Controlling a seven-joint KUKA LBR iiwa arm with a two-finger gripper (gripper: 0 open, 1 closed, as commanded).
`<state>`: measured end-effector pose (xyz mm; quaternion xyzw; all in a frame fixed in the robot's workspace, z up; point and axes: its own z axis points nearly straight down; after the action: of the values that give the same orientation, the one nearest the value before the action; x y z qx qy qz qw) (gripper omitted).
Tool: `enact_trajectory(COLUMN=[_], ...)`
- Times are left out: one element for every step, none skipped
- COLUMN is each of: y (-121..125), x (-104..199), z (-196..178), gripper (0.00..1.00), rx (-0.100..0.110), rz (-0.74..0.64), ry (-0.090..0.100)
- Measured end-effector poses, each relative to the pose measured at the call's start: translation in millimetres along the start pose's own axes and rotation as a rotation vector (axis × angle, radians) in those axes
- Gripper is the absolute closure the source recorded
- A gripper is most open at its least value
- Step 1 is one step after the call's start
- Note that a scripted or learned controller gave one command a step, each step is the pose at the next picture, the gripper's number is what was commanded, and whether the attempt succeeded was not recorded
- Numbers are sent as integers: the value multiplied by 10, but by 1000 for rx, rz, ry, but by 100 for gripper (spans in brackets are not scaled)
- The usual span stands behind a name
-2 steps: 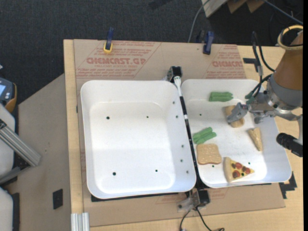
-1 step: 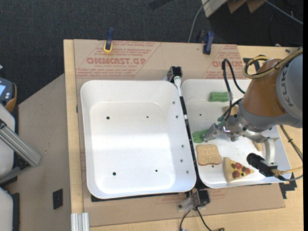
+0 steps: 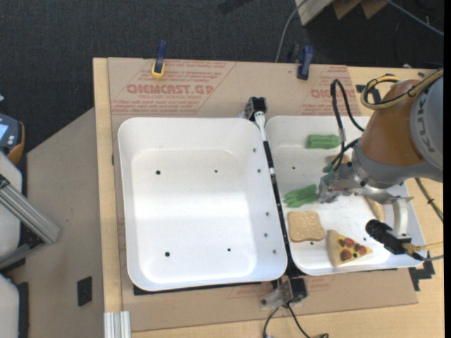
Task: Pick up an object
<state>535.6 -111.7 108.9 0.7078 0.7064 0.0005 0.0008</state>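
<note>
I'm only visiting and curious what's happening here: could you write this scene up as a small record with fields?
left bin: white, shallow
right bin: white, beside the left one, holds four items
items: far green piece; near green piece; bread slice; pizza slice
arm: grey with orange band, reaching in from the right
end effector: low over the right bin, beside the near green piece
holding anything: cannot tell

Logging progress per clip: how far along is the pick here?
Done: the gripper is low in the right bin, beside the lower green piece. In hand: nothing is visibly lifted; that piece, the upper green piece, the bread slice and the pizza slice all lie on the bin floor. Left: the grasp and the lift.
</note>
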Motion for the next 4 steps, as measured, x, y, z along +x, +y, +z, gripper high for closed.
enact_trajectory(y=[3,7,11,15], x=[-1,-2,-3,-4], z=[-98,-196,-295,-393], gripper=[100,100,100,100], rx=[-2,-4,-6,-8], rz=[1,2,3,3], ry=[-1,-2,-3,-4])
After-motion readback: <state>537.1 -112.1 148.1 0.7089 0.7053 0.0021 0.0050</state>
